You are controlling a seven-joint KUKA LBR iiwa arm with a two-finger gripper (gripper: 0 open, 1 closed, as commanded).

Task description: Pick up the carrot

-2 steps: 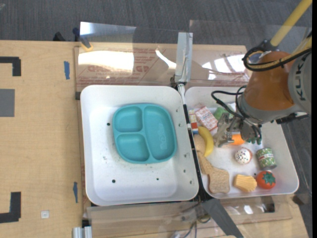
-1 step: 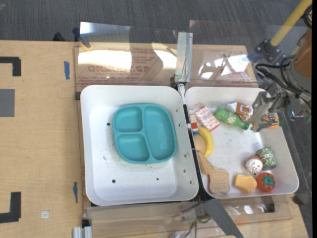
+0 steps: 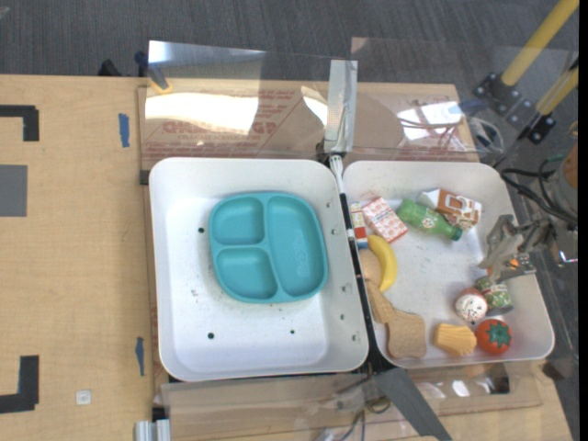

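Evidently nothing is picked yet: the pincer [image 3: 508, 246], grip state unclear, hovers over the right bin [image 3: 542, 288], carrot unidentified.

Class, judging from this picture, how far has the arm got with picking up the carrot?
Done: nothing yet. The carrot, apparently the orange piece, lies on the right bin's floor beside the tomato. In hand: the gripper is at that bin's right side, apart from the carrot and further up the picture. Left: reach the carrot, grasp it and lift it.
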